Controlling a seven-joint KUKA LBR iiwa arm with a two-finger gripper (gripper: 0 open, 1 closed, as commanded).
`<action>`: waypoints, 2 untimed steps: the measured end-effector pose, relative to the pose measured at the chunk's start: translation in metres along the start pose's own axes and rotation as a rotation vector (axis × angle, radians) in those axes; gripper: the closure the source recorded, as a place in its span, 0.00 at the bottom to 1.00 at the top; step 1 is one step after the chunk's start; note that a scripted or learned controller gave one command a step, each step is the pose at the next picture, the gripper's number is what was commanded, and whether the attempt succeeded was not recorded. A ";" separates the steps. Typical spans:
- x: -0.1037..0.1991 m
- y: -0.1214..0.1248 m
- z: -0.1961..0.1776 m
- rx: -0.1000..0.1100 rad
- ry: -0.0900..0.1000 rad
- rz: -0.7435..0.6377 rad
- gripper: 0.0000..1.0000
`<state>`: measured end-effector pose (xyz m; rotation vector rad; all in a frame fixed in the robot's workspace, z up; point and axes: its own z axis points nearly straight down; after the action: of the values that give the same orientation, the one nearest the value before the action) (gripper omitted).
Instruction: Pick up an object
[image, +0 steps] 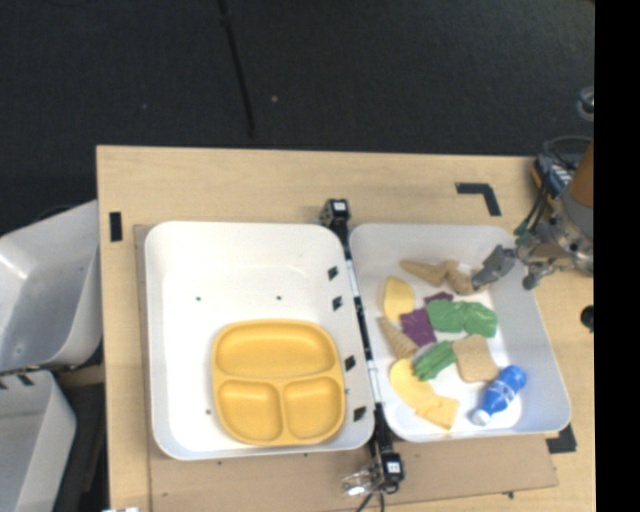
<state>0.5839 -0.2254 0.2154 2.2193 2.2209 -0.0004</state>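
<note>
The right bin (545, 330) holds a pile of toy food. In it lie a tan piece (435, 270), a yellow piece (398, 297), a purple piece (417, 322), a green leafy piece (462, 317), a smaller green piece (433, 358), a tan slice (475, 360), a yellow wedge (422, 395) and a blue bottle (498, 393). My gripper (510, 272) hangs over the bin's upper right corner, just right of the tan piece. Its fingers are spread open with nothing between them.
The left bin (180, 300) holds a yellow three-compartment tray (278, 380) at its lower middle. A divider with black clips (352, 320) runs between the bins. The arm's wrist and cables (560, 200) sit at the right edge.
</note>
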 end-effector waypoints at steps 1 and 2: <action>0.053 -0.022 0.120 0.006 0.004 -0.004 0.00; 0.076 -0.017 0.114 -0.001 0.001 -0.003 0.00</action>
<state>0.5670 -0.1497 0.1017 2.2156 2.2245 0.0017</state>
